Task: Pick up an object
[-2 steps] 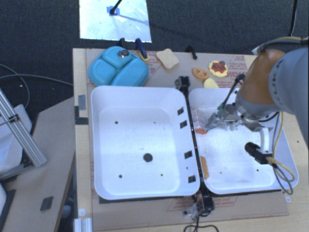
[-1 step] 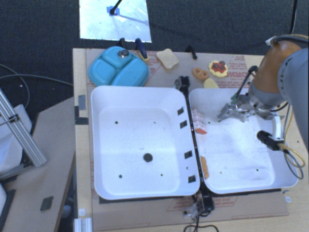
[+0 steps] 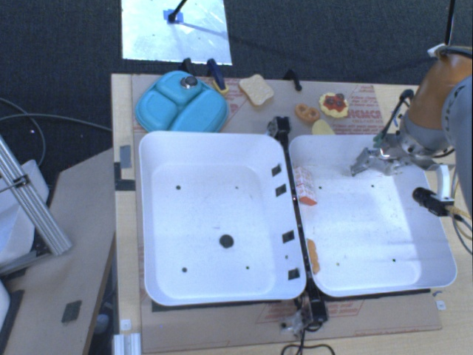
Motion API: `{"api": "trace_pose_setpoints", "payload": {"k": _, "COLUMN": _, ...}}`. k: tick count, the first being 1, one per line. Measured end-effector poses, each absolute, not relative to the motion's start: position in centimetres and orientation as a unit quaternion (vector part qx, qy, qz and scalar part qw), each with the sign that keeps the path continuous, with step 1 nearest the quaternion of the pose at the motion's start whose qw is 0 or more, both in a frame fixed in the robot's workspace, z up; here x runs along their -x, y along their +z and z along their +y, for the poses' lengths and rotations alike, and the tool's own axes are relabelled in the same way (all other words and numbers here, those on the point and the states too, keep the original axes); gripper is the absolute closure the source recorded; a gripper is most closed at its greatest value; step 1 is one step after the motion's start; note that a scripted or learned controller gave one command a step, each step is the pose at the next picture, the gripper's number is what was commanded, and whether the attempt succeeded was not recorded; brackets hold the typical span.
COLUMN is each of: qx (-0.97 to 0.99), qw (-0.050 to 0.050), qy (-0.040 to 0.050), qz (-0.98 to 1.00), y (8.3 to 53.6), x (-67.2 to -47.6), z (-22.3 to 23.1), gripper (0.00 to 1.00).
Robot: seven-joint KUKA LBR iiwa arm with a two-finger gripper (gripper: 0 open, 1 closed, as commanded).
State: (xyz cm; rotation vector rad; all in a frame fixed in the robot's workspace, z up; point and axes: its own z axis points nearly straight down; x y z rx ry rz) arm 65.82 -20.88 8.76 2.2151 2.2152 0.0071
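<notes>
In the right bin (image 3: 414,268), a red-and-white packet (image 3: 304,186) lies against the left wall. An orange piece (image 3: 312,256) rests lower down along the same wall. A small dark round object (image 3: 226,240) sits near the middle of the left bin (image 3: 170,272). My gripper (image 3: 361,166) hangs over the upper part of the right bin, right of the packet and apart from it. Nothing is visibly held in it.
Behind the bins lie a blue divided dish (image 3: 181,103), a toast slice (image 3: 256,89), an orange pretzel-like toy (image 3: 307,112), a small pizza toy (image 3: 334,103) and a pale yellow piece (image 3: 321,128). A black divider with clips (image 3: 290,205) runs between the bins.
</notes>
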Motion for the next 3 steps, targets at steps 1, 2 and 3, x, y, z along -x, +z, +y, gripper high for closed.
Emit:
{"api": "trace_pose_setpoints", "payload": {"k": 1, "qx": -0.701, "qw": 0.004, "qy": 0.0062, "qz": 0.713, "y": 19.3, "x": -67.2, "z": -6.1, "gripper": 0.00}}
{"api": "trace_pose_setpoints", "payload": {"k": 2, "qx": -0.708, "qw": 0.001, "qy": 0.0003, "qz": 0.706, "y": 8.0, "x": -65.3, "z": -13.1, "gripper": 0.00}}
{"api": "trace_pose_setpoints", "payload": {"k": 3, "qx": -0.707, "qw": 0.003, "qy": 0.0015, "qz": 0.707, "y": 8.7, "x": -67.0, "z": -16.7, "gripper": 0.00}}
